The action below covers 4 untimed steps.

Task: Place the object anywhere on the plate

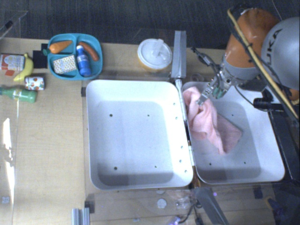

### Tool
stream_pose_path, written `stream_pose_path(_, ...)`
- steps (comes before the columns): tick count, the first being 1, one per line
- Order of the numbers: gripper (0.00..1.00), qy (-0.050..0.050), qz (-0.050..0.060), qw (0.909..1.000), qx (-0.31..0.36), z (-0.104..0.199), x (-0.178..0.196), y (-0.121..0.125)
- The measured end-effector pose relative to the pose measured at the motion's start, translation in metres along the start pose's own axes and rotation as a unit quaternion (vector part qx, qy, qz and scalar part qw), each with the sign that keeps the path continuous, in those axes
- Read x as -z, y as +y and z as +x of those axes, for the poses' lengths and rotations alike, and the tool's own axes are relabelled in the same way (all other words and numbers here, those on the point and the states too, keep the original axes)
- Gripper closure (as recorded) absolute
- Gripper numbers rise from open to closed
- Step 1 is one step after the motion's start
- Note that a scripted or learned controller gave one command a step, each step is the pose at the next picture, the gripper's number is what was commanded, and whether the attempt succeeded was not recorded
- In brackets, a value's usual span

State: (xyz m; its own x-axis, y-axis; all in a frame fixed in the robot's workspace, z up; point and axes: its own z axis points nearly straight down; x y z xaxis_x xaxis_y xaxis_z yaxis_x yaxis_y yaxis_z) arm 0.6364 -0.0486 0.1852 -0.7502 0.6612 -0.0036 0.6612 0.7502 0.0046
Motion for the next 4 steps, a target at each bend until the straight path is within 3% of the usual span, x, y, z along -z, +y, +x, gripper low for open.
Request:
stream_pose_path(1,1.0,-0.001,0.0,1.0,0.002,-0.001,0.041,0.002)
stream_pose_path(2,1.0,0.0,0.0,0.9795,0.202,0.056,0.048,0.017)
stream_pose_path(3,1.0,0.001,0.0,0.936,0.352,0.108,0.056,0.028)
stream_pose_path(4,1.0,0.003,0.001,0.9355,0.353,0.159,0.047,0.033)
